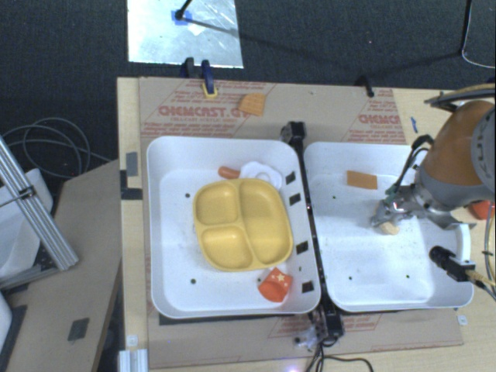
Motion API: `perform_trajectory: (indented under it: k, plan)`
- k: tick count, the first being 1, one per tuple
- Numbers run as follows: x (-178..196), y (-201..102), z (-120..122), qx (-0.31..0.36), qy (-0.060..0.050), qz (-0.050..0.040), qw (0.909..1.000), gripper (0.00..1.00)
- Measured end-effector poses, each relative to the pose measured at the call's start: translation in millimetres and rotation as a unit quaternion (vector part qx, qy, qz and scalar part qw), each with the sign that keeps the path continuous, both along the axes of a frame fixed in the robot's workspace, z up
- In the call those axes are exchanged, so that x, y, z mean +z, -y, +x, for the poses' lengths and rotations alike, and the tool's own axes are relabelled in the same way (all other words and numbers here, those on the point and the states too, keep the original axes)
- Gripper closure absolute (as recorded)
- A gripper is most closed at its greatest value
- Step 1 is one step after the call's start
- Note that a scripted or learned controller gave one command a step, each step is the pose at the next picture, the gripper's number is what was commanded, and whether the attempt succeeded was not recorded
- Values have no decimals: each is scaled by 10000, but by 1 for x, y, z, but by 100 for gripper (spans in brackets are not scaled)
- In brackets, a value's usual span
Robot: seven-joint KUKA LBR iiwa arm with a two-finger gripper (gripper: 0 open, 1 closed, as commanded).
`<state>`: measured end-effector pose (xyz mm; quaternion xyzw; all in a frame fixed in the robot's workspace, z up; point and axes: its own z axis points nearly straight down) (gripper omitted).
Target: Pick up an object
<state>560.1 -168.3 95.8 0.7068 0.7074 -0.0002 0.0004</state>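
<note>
My gripper is low in the right bin, near the middle of its right half. A small beige piece lies right at its tip, touching or nearly touching it; I cannot tell whether it is gripped. A flat tan block rests on the bin floor to the upper left of the gripper, apart from it. The left bin holds a yellow divided plate, an orange-red object at the plate's lower right, and a small orange piece beside a white item behind the plate.
The arm's orange band hangs over the right bin's right edge. A tan piece lies on the cardboard behind the bins. Black clips sit along the divide between the bins. A foil sheet lies further back.
</note>
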Motion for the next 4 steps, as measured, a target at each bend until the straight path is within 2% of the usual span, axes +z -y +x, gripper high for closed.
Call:
perform_trajectory:
  k: [1,3,4]
  plan:
    - [3,-8,0,15,3,6,10000,100]
    - [8,1,28,17,19,4,10000,100]
    - [95,-126,48,80,55,23,10000,100]
